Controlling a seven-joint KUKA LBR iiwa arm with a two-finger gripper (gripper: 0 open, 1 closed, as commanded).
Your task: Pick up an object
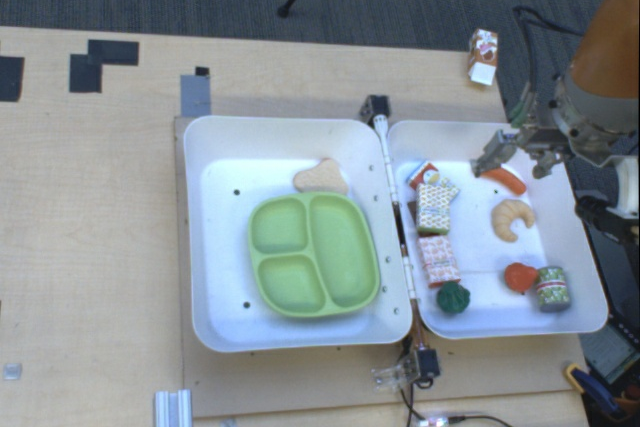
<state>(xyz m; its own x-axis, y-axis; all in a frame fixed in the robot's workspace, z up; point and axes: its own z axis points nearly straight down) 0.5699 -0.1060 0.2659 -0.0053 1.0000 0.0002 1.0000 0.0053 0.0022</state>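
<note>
1. The grey arm with an orange band [610, 45] comes in from the right, over the far right corner of the right-hand shallow white bin [590, 285].
2. The two-finger gripper [518, 153] hangs above that bin's far edge. Its fingers stand apart, with nothing between them; one dark fingertip [492, 158] is just beside the far end of a small orange-red carrot-shaped piece [503, 179].
3. Contents of the right bin, far to near:
 - the orange-red piece, near the far edge;
 - a pale tan croissant-shaped toy [513, 218], just nearer than it, about mid-bin;
 - a red-and-white small carton [423, 175] by the left wall, at the far end;
 - a green-patterned box [435, 207] touching that carton;
 - a red-patterned flat packet [438, 258] nearer along the left wall;
 - a dark green broccoli-like lump [453, 298] at the near left corner;
 - a red round piece [519, 277] and a green-labelled small can [552, 287], touching, at the near right corner.
4. The left-hand white bin [215, 245] holds a light green three-compartment plate [314, 255] in its middle and a beige flat biscuit-like piece [320, 177] at the plate's far rim.
5. On the wooden bench [90, 215], beyond the right bin's far edge, lies a small red-and-white package [483, 56].
</note>
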